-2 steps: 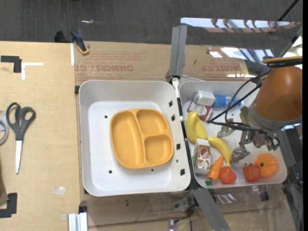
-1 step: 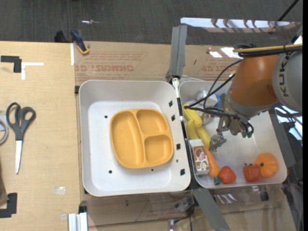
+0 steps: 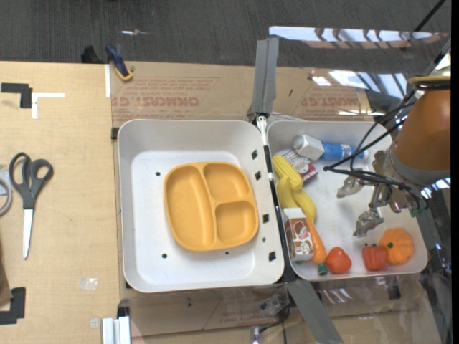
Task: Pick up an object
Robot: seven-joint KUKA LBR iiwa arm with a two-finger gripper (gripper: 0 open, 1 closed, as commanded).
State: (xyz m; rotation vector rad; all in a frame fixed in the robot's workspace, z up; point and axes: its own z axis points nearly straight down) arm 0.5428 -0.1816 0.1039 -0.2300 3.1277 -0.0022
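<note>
Hovering over the right bin, nothing between my jaws yet

My jaws (image 3: 363,206) hang spread apart above a bare patch of the right bin (image 3: 337,129), and I see nothing gripped between them. The things I could pick crowd the bin's edges: a pumpkin (image 3: 399,244) and a red pepper (image 3: 374,256) just near and right of me, a tomato (image 3: 338,261) further left along the near wall, a carrot (image 3: 316,244) and a small carton (image 3: 299,236) beside it, a banana (image 3: 294,189) against the left wall, and a bottle (image 3: 336,150) at the far side. I judge the pepper or pumpkin my likeliest pick, being closest under my fingers. The left bin (image 3: 136,213) holds only an orange tray (image 3: 211,206), perhaps as a drop-off. Scissors (image 3: 29,192) lie well away on the table (image 3: 57,264), out of my business.
</note>
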